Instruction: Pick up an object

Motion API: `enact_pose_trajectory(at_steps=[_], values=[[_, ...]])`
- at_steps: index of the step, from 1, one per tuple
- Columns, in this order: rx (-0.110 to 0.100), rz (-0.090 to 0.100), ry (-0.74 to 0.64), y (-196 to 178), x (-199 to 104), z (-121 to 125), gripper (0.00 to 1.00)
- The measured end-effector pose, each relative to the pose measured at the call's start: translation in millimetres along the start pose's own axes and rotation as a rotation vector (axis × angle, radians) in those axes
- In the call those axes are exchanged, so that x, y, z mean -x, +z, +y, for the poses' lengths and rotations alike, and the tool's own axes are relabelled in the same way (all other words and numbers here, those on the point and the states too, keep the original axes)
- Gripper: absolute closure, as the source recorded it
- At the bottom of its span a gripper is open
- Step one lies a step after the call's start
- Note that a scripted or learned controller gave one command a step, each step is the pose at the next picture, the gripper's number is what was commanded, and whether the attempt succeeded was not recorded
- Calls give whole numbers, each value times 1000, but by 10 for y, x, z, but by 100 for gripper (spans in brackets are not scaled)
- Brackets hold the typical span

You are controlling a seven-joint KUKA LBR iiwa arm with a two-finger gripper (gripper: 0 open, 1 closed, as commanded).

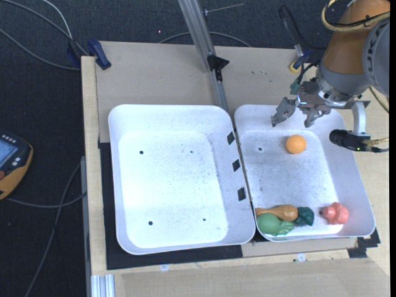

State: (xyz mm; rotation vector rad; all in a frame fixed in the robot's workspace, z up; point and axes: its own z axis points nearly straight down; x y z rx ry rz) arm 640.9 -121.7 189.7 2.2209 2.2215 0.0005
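An orange ball (296,144) lies in the right bin (272,169), near its back. Along that bin's front edge sit a tan drumstick-shaped toy (279,213), a green toy (274,226), a dark teal piece (305,216) and a pink toy (335,213). My gripper (296,116) hangs over the back rim of the right bin, just above and behind the orange ball. Its two fingers are spread apart with nothing between them.
The left bin (170,178) stands beside the right one, with black clips (236,164) along the shared wall. A slanted metal pole (198,30) rises from the bench behind the bins. A black cylinder (346,139) juts from the wrist at the right.
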Motion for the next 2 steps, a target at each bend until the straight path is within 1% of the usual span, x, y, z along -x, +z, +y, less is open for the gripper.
enact_pose_trajectory(at_steps=[1, 2], values=[[-4, 0, 3, 599, 378, -761, 0], [7, -2, 1, -762, 505, -1202, 0]])
